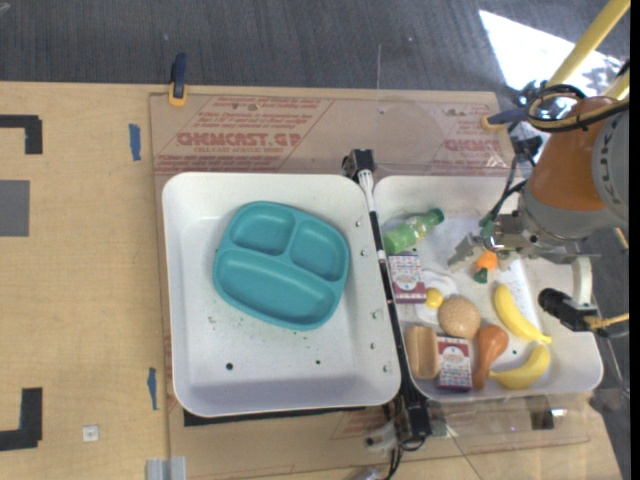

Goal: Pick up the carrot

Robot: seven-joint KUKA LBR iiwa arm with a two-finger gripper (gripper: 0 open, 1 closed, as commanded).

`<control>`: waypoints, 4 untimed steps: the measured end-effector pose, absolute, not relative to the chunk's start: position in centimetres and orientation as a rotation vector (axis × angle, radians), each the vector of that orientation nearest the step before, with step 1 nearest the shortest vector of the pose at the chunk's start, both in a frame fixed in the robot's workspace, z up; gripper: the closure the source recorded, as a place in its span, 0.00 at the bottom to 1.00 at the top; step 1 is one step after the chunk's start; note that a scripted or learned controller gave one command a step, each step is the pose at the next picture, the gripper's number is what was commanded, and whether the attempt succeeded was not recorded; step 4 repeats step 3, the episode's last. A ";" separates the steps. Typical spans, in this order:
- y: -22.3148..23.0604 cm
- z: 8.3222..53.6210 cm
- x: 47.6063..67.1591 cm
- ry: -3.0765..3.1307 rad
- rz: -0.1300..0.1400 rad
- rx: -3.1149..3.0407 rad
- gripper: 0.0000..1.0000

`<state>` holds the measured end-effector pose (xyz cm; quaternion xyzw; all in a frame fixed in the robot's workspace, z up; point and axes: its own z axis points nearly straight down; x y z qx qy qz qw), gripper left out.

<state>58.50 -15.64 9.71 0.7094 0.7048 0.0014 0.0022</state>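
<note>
The carrot (487, 262) is a small orange piece with a bit of green at its top, lying in the right bin (585, 363) near its middle right. My gripper (484, 249) hangs directly over it, low in the bin, with the grey and orange arm (572, 173) coming in from the right. The gripper's body hides the carrot's upper end. I cannot make out whether the carrot is gripped or only lying under the gripper.
The right bin is crowded: green bottle (412, 231), small carton (405, 275), tan round food (459, 316), bun (421, 351), second carton (454, 361), brown-orange drumstick-like piece (488, 350), two bananas (515, 313). A teal divided plate (282, 263) lies in the left bin (190, 368).
</note>
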 end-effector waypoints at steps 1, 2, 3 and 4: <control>-15.6 10.5 58.4 2.211 0.002 2.230 1.00; -21.6 9.0 62.1 2.448 -0.001 1.966 1.00; -10.2 21.1 63.2 2.399 0.018 2.010 1.00; -10.2 21.1 63.2 2.399 0.018 2.010 1.00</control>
